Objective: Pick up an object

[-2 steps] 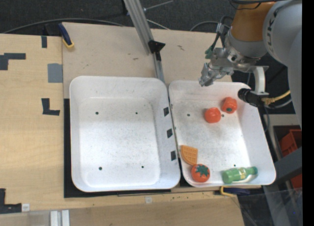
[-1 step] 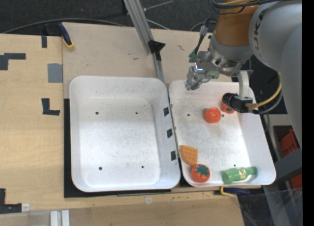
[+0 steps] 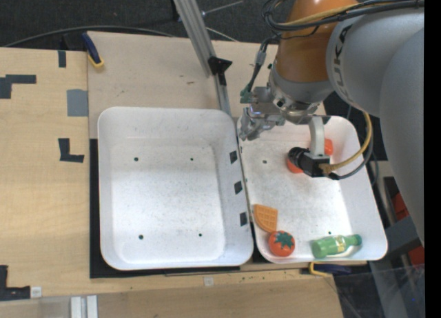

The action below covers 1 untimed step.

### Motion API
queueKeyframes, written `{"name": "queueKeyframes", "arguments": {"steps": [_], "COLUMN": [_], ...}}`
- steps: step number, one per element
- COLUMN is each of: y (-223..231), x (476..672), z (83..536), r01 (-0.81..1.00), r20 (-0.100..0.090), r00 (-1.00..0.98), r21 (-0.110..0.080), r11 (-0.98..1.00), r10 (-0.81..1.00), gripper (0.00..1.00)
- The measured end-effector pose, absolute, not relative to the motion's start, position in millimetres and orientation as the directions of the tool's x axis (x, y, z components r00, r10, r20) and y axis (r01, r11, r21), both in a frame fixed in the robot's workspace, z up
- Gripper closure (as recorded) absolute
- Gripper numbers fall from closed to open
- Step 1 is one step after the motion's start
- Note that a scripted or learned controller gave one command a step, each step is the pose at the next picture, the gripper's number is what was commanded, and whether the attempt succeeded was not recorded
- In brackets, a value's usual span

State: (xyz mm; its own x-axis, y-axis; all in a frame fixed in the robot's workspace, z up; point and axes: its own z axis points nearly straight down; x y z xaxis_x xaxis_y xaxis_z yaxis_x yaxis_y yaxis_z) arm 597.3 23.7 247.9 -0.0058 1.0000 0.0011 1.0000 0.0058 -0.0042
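Orange wedge, red tomato toy and green bottle: these are the things on offer. All three sit along the near edge of the bin by the arm, the wedge just above the tomato and the bottle lying on its side a little apart from them. A fourth piece, orange-red, sits further up the same bin, half hidden behind a black fitting that hangs from the arm.

The hand is down at the far corner of that bin, close against the wall it shares with the other white bin. From where I stand I cannot tell whether it is wide or narrow, and I see nothing caught in it. It is well apart from the wedge, tomato and bottle, and nearer the orange-red piece, though not over it.

So I would say the job is at the reaching stage, with no grasp made. Next the hand needs to settle on one piece, come squarely above it and go down clear of the bin wall. The tomato and wedge lie close together, so a drop there could catch both or nudge one aside. The bottle, lying alone, looks the easier take if it is straddled across its narrow width.
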Motion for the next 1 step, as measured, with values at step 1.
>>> {"name": "queueKeyframes", "arguments": {"steps": [1], "y": [70.9], "x": [575.9], "z": [233.4], "r01": [1.0], "r20": [0.001], "r00": [-0.006], "r21": [-0.005], "r11": [0.006], "r10": [1.0], "gripper": [1.0]}}
